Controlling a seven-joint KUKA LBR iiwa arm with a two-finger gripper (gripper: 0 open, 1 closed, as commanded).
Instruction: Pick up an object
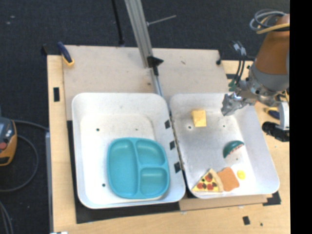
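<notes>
In the right bin (pixel 253 179) lie a yellow block (pixel 198 117) near the back, a dark green half-round piece (pixel 233 147) at mid right, a pizza slice (pixel 208 182) and an orange piece (pixel 227 179) at the front, and a small yellow bit (pixel 241 175). My gripper (pixel 229 106) hangs over the bin's back right corner, to the right of the yellow block and apart from it. Nothing shows between its fingers.
The left bin (pixel 87 116) holds a teal divided tray (pixel 138 168). An aluminium post (pixel 141 28) rises behind the two bins. A blue and yellow tool (pixel 65 54) lies at the bench's back left corner.
</notes>
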